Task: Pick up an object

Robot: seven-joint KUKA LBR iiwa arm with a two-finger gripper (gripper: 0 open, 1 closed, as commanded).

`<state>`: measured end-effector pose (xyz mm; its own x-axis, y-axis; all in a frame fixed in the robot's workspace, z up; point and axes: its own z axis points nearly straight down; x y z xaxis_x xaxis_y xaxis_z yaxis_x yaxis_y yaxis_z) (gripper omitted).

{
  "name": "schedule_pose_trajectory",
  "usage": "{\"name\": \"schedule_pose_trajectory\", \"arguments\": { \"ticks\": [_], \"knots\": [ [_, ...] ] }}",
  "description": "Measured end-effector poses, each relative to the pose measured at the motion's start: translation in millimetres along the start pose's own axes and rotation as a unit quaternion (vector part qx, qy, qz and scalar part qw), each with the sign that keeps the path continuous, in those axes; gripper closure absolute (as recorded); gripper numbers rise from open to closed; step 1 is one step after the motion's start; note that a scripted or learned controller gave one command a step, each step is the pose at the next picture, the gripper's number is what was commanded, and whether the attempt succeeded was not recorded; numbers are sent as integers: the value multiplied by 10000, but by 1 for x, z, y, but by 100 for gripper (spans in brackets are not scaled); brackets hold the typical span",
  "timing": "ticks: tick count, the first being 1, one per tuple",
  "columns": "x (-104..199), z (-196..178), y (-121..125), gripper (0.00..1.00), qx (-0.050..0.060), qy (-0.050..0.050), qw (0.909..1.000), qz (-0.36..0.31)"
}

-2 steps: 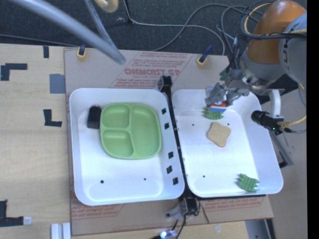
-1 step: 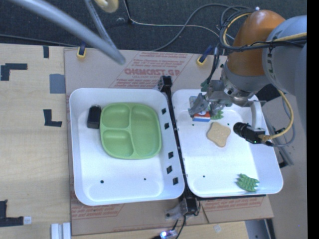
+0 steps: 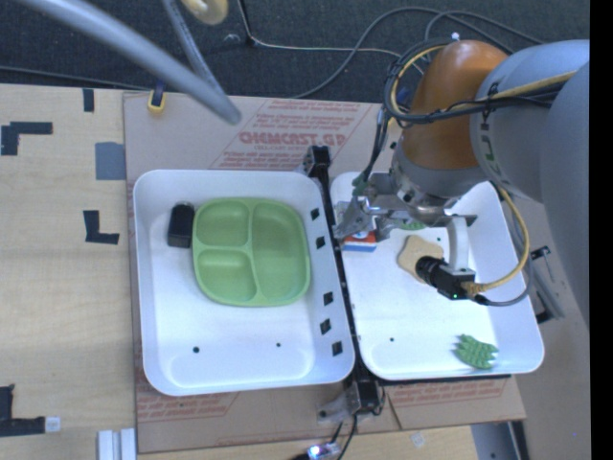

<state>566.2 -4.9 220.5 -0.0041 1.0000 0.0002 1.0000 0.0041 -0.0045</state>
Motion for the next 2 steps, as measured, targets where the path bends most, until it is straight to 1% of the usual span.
{"name": "schedule_pose_trajectory", "arguments": {
  "ticks": [2],
  "knots": [
    [74,-5,-43,100,-4,4,10000,-4]
  ]
}}
